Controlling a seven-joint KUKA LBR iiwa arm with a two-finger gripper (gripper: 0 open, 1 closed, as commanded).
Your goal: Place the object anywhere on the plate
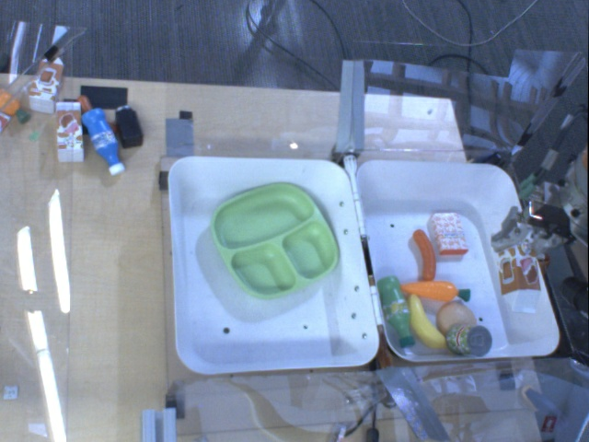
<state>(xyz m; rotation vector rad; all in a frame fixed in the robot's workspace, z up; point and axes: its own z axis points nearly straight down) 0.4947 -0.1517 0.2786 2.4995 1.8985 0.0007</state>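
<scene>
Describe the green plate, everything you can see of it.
The green plate is pale green, looks like matte plastic, with rounded corners and three compartments: one long along the far side, two smaller nearer the camera. It lies flat, slightly turned, on the floor of the left white bin, apart from the walls. Its compartments hold nothing.

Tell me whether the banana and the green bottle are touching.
Touching. The camera view shows the banana lying against the green bottle side by side, no gap between them.
</scene>
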